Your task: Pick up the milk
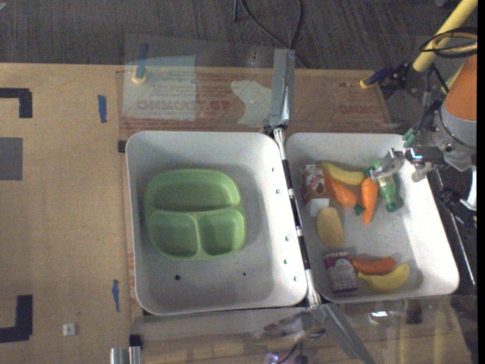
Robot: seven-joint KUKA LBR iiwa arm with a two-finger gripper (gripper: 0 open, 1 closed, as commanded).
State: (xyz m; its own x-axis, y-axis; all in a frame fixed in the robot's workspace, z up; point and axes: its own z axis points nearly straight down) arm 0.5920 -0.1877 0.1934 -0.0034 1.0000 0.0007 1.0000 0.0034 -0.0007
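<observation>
Brown tabletop, 2 white bins. Milk (313,181) lies at right bin's (432,237) far-left corner, long axis front-to-back; hand (402,161) hovers at far-right edge, grip state unclear, milk well leftward.

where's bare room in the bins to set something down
Left bin: bare floor all around the green tray, widest along the near wall. Right bin: bare floor between the green bottle and the near banana, toward the right wall. Crowded: its left side and far end, where the gripper hangs.

Even bright overhead light, soft shadows, slight blur, mild glare.
</observation>
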